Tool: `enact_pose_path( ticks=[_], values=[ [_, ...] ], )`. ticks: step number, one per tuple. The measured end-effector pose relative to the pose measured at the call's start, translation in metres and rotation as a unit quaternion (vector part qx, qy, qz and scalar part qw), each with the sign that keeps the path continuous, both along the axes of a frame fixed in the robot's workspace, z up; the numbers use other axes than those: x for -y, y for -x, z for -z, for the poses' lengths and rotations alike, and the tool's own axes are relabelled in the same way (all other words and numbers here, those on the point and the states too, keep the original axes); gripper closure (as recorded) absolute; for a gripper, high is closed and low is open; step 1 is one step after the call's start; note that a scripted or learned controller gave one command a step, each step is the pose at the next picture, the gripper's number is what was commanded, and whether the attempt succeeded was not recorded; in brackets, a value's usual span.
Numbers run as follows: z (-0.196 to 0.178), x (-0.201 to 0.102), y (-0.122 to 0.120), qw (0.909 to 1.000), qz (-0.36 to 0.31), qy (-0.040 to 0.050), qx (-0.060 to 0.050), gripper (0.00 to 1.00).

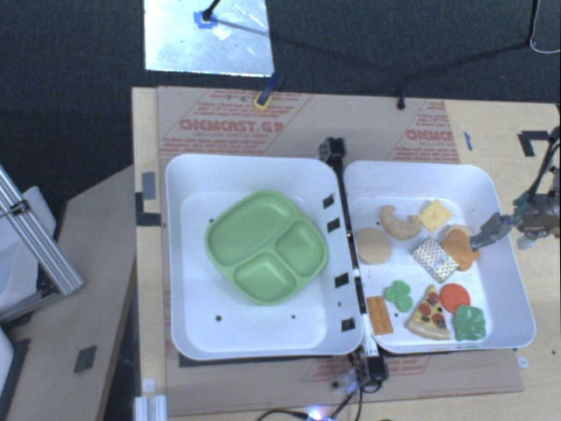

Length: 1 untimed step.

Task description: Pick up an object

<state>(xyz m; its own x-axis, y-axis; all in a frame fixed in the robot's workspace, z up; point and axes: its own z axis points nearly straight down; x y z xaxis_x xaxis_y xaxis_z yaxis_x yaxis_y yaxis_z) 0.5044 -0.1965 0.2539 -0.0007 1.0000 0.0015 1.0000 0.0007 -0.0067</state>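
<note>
The hand [491, 229] reaches in over the right bin's [504, 202] right edge; whether it is wide or narrow cannot be told. Its tip sits just beside the orange-brown toy food [458, 246], which lies among the other toy foods in that bin.

Toy foods [427, 272] crowding right bin [500, 323] at frame right; open floor along its upper edge.

Single fixed camera above worktop [289, 121], looking down at slant, mid-distance; both white bins [254, 169] in frame; arm [539, 213] enters from right edge.
</note>
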Motion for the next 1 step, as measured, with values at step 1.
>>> enact_pose_path(
  ticks=[1],
  values=[
    [-0.0041,-0.0002,-0.002,1.0,-0.001,0.001,0.004,0.0]
  ],
)
